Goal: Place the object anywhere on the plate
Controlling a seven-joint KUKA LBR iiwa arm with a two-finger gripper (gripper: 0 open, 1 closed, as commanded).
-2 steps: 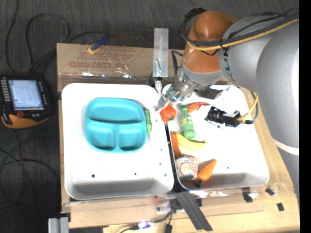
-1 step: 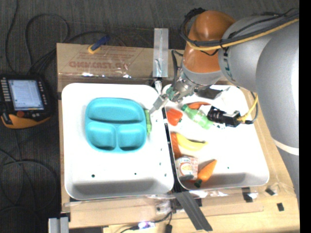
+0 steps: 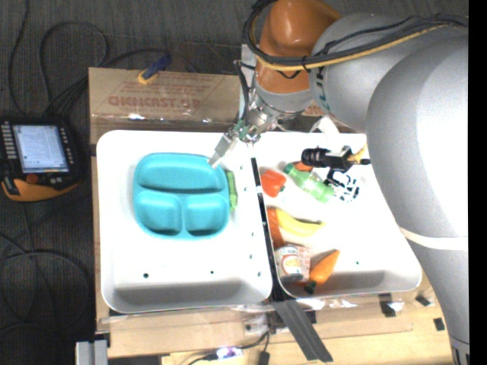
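Plate (image 3: 181, 195): blue plastic, smooth, slightly glossy. Bins (image 3: 122, 272): white plastic, smooth, soft sheen. Arm (image 3: 403, 90): grey painted casing, satin; band (image 3: 300, 21) orange, glossy. Box (image 3: 163, 97), behind the plate: brown cardboard, matt. Banana (image 3: 298, 223), right of the plate: yellow, smooth, plastic-looking. Floor (image 3: 46, 280): dark, rough, carpet-like weave.

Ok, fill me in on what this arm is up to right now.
The grey arm reaches in from the right, its gripper hovering over the upper right corner of the blue plate in the left bin. A thin green object lies along the plate's right rim. I cannot tell whether the gripper carries anything. The right bin holds a banana, a carrot and other toys.
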